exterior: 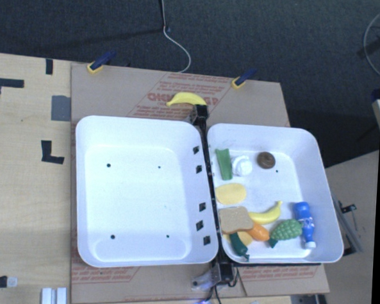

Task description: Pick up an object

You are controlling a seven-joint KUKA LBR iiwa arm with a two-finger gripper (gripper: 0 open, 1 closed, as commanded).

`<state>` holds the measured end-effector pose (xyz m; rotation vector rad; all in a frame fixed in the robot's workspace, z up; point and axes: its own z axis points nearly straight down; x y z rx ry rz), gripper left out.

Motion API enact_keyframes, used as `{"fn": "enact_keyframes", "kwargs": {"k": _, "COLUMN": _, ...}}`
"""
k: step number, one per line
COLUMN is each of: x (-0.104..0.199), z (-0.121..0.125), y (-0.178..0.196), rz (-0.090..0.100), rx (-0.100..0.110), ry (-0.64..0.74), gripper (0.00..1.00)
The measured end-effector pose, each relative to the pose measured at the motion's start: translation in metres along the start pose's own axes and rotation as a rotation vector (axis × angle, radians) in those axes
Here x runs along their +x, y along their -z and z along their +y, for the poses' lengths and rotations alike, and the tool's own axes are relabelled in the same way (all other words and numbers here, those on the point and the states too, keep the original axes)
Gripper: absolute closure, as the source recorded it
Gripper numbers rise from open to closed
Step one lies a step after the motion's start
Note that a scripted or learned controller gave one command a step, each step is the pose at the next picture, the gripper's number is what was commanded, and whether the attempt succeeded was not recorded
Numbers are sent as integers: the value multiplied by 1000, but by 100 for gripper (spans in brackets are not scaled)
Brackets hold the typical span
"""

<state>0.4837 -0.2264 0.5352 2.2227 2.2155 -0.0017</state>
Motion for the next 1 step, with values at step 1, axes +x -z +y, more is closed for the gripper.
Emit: {"fn": "enact_keyframes", "kwargs": {"k": 1, "x": 154, "z": -2, "y": -165, "rz": 10, "rx": 21, "ry": 19, "gripper": 100}}
